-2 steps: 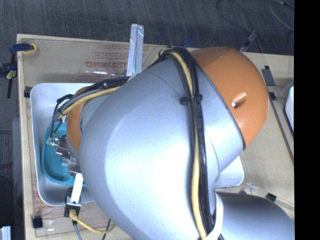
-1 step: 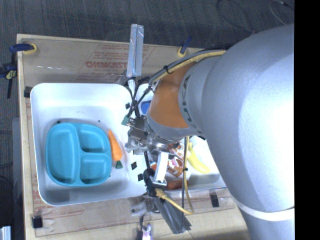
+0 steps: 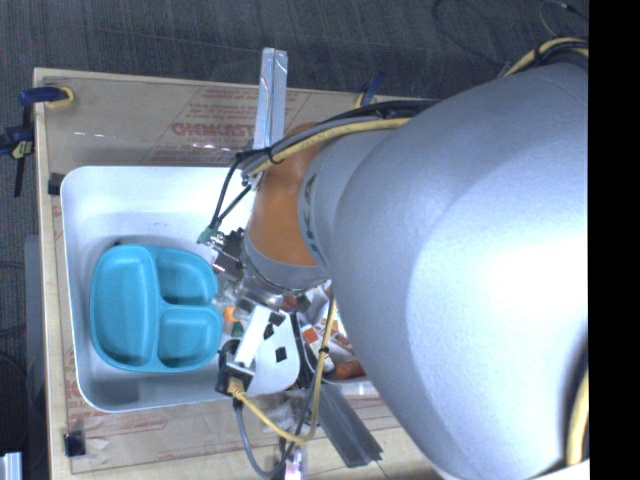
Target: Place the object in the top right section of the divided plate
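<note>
A light blue divided plate [image 3: 125, 308] lies in the left white bin [image 3: 85, 208]. It has one long section on the left and two smaller sections on the right, and all three look bare. My gripper [image 3: 236, 303] hangs just off the plate's right rim, level with the divide between the two small sections, and the wrist hides most of it. A small orange bit [image 3: 228, 314] shows right at the gripper, beside the plate's rim. I cannot tell whether it is held or what it is.
The grey arm with its orange band [image 3: 275, 218] covers the right bin and the right half of the view. Reddish-brown things [image 3: 345, 368] peek out under the wrist in the right bin. A metal bar [image 3: 268, 98] runs up between the bins.
</note>
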